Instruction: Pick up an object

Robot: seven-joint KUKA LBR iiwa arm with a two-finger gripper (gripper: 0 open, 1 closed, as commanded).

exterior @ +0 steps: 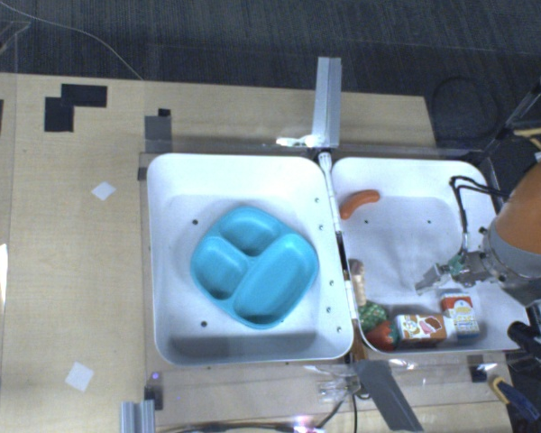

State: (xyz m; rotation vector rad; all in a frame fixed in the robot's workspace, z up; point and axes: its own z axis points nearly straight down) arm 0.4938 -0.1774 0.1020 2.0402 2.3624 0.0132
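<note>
A pale wooden bench (63, 269) carries two shallow white plastic bins side by side. The left white bin (171, 332) sits touching the right white bin (406, 188) along a shared middle edge. Left of the left bin, black rectangular patches (74, 105) mark the bench's far corner, and small pale square tags (103, 190) lie flat on the wood nearer that bin. An upright grey metal bracket (328, 97) stands on the bench just behind the left bin's far right corner.
</note>
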